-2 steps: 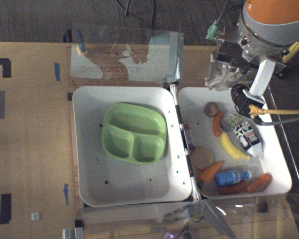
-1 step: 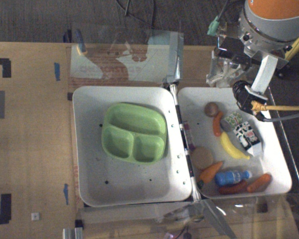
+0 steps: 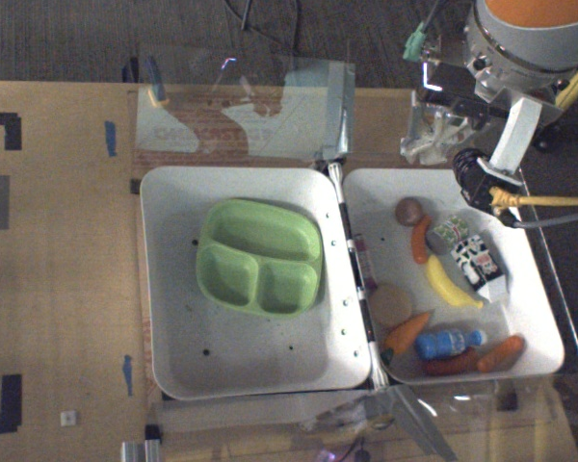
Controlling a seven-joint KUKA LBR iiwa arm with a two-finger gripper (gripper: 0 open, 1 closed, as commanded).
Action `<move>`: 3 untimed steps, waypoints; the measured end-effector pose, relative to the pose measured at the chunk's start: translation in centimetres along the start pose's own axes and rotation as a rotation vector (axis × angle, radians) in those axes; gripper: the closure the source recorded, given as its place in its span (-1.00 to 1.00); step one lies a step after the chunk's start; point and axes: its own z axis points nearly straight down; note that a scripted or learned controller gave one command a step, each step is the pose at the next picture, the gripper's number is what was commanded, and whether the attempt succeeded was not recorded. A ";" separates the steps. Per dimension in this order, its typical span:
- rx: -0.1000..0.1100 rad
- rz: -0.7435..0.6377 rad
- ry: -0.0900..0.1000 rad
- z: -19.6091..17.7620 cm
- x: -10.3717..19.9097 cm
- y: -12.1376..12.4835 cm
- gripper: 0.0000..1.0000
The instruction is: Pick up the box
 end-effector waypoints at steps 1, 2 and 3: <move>-0.002 -0.003 -0.001 -1.0 0.2 0.0 1.00; -0.004 -0.006 -0.001 -2.0 0.3 0.1 1.00; -0.006 -0.009 -0.001 -3.1 0.5 0.1 1.00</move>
